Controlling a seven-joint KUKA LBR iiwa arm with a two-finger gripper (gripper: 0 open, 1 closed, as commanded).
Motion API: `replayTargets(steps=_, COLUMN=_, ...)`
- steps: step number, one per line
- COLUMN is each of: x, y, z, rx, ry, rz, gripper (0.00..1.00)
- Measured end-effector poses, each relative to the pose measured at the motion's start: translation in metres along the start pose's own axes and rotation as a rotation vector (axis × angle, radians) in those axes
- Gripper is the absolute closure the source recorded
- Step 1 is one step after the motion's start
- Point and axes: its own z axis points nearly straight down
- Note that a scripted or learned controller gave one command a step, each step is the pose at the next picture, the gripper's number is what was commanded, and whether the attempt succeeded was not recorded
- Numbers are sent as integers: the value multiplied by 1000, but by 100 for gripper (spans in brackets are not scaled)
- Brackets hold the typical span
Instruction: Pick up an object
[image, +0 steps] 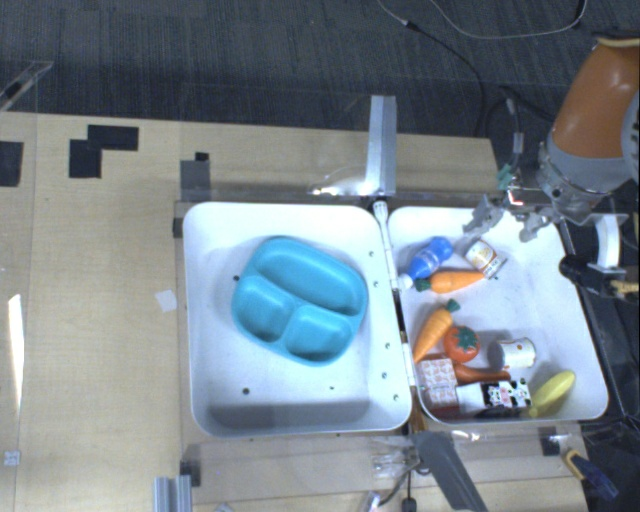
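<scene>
Gripper (508, 218) hovers with fingers spread apart, holding nothing, in the frame's upper right over the right white bin (590, 330). Approach step: next it must descend onto the small cylindrical can (484, 258) just below.

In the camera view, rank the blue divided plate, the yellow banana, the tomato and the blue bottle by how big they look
1. blue divided plate, clearly largest.
2. yellow banana and blue bottle, too alike to rank.
3. tomato, slightly smaller.
</scene>
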Motion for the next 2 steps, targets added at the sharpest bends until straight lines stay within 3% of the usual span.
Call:
replayTargets(steps=1, x=23, y=15, z=131, rx=-14, ry=0, rz=-54, gripper=0)
replayTargets(steps=2, x=23, y=13, z=127, rx=-2, ry=1, rz=-52, gripper=100)
